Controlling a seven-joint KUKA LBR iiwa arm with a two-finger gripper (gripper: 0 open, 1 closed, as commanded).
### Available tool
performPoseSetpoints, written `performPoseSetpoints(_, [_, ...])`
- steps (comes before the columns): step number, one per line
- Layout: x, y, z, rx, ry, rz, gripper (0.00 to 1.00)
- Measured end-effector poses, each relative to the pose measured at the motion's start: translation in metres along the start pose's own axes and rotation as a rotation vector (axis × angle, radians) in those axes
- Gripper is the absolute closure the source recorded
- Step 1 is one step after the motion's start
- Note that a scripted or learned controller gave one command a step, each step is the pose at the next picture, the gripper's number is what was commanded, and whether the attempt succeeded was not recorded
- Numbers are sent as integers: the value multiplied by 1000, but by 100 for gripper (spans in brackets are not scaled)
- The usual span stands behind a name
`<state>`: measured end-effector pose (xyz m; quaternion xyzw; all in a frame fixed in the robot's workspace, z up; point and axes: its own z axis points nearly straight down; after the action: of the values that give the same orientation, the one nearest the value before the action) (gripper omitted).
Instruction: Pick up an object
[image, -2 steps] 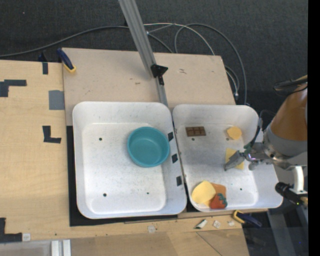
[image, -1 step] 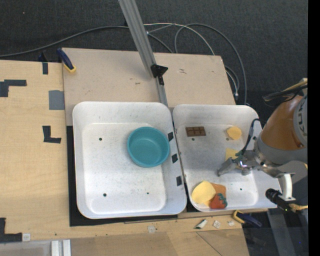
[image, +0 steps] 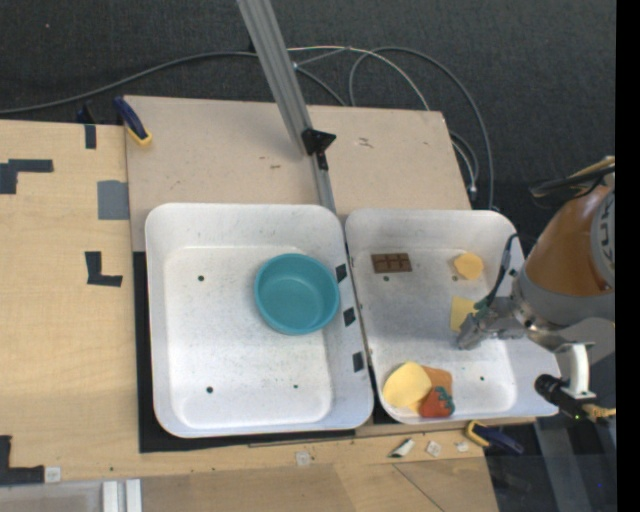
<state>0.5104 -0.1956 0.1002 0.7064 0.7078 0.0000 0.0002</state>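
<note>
Progress on the pick is at the approach stage: nothing is lifted, and every object lies on a bin floor.

Nearest the camera, in the front corner of the right bin (image: 430, 225), a pale yellow round piece (image: 404, 385) lies touching an orange block (image: 439, 381) and a small red item (image: 437, 403), the three packed together against the front wall. None of them is in contact with the arm.

Further in, by the right wall of the same bin, the pincer (image: 473, 330) hangs low over the floor, with the grey and orange arm (image: 567, 265) behind it reaching in from the right. Its fingertips sit just beside, possibly touching, a small yellow block (image: 460, 312), which appears the likeliest target. The fingers are dark and foreshortened, so whether they are spread or closed cannot be told, and no object is seen between them. The yellow block looks to be resting on the floor.

Beyond that, a small yellow-orange disc (image: 467, 266) lies apart from the pincer, and a brown chocolate-like bar (image: 391, 263) lies flat near the far wall.

In the left bin (image: 170, 300), a teal bowl (image: 295, 292) sits upright towards the right side, well apart from the arm.

Judgement: the reach is largely made; closing on an object, securing it and raising it clear all remain to be done.
</note>
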Motion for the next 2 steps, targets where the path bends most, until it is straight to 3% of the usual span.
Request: performPoseSetpoints(2, [2, 13, -117, -5, -2, -1, 100])
